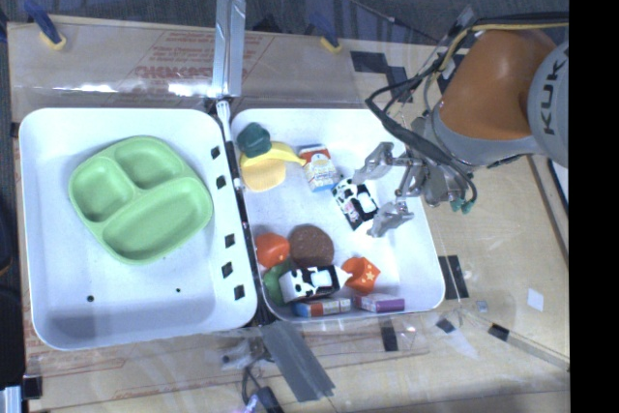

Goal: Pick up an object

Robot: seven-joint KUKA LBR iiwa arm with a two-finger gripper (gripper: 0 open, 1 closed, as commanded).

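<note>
My gripper (384,190) hangs over the right bin (416,251) with its two fingers spread wide, one near the top and one lower down. A small black-and-white toy (355,203) lies just left of the fingers, beside them and not between them. Other objects in this bin: a dark green piece (254,139), a yellow piece (265,169), a small red-and-white carton (320,167), a brown round thing (310,245), an orange piece (272,250), a second black-and-white toy (311,282) and an orange-red piece (361,274).
The left bin (58,305) holds a green divided plate (141,196). A metal divider (228,44) stands between the bins at the back. Small tubes (348,306) lie along the right bin's front wall. Cables (416,87) trail from the wrist.
</note>
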